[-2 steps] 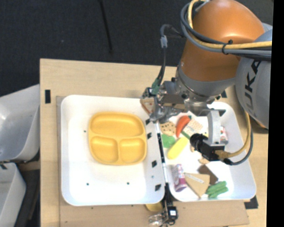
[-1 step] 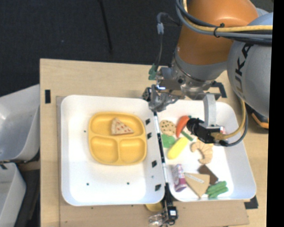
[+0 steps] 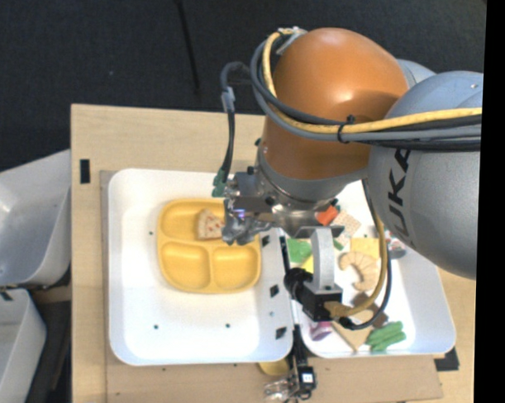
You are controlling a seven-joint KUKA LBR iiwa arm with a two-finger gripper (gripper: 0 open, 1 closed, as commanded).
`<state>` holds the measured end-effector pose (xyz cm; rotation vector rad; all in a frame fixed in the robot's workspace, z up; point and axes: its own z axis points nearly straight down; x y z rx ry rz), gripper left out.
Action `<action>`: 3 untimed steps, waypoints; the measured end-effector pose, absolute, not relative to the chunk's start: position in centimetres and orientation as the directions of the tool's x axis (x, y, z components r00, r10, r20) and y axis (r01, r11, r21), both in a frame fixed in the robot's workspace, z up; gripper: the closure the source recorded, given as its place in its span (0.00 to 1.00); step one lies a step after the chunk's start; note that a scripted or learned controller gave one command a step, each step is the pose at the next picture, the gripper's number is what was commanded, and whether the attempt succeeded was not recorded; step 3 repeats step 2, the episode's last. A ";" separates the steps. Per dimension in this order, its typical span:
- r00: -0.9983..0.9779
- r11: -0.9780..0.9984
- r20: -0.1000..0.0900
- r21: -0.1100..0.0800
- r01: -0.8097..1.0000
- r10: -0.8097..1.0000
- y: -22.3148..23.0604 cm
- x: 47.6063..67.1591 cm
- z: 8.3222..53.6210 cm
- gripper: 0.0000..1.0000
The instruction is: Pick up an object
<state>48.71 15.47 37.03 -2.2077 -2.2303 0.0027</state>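
Gripper (image 3: 235,225) sits over tray (image 3: 184,273) beside cracker (image 3: 209,226); jaw state unreadable; grasp may miss.

One fixed camera looks down at a slant on the counter (image 3: 155,135) and both white bins (image 3: 133,316). It stands rather near; the arm (image 3: 339,100) enters from the right.
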 end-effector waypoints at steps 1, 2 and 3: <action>-0.006 0.006 0.007 0.019 1.000 1.000 19.2 51.8 56.1 1.00; -0.001 0.001 -0.006 -0.013 1.000 1.000 18.5 50.1 43.1 1.00; -0.001 0.001 -0.006 -0.013 1.000 1.000 18.5 50.1 43.1 1.00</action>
